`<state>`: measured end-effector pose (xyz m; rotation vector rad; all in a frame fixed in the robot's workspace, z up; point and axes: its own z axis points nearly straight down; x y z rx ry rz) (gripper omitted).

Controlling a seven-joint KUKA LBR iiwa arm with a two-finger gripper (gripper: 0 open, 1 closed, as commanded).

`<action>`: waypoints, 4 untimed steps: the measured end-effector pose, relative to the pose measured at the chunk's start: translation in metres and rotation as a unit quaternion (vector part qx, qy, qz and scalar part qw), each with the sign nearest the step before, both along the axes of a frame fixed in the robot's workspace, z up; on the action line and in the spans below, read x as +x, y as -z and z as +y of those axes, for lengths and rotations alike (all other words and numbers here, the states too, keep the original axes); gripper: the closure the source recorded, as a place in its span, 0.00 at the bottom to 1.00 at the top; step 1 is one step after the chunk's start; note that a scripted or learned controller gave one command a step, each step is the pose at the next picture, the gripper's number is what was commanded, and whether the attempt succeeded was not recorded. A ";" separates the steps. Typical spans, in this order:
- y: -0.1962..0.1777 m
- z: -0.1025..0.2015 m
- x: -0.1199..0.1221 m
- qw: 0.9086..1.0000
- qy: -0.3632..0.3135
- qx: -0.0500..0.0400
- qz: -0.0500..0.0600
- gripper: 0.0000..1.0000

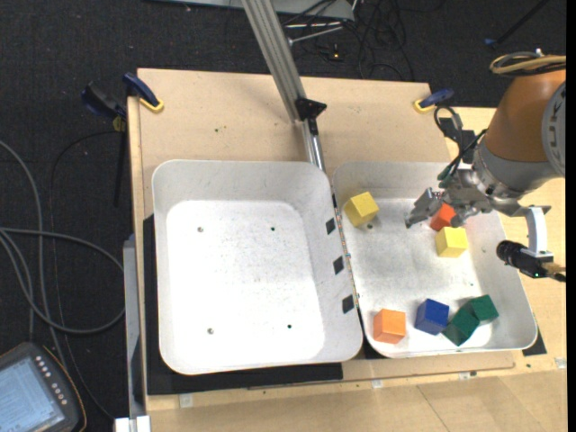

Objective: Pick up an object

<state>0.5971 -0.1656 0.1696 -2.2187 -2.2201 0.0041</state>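
The right bin (396,268) holds several blocks. My gripper (436,211) hangs low over its upper right part, directly at a small red-orange block (444,215) that shows partly beneath it. A yellow block (451,241) lies just below that one, close to the gripper. Another yellow cube (362,209) sits to the left near the bin's divider side. Along the front edge rest an orange cube (389,325), a blue cube (432,316) and two green blocks (470,318).
The left bin (238,268) lies beside the right one. A slanted metal pole (279,52) reaches down to the bins' shared back corner. Clamps sit at the bench's back corners (144,93).
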 end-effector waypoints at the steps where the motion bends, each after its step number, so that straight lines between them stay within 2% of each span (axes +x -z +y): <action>1: 0.045 0.006 0.003 1.000 -0.001 0.000 0.000 0.00; 2: 0.047 0.005 0.005 1.000 0.000 -0.001 -0.005 0.00; 3: 0.040 0.005 0.004 1.000 0.000 -0.001 -0.004 1.00; 4: -0.009 0.004 -0.004 1.000 0.001 -0.001 -0.005 1.00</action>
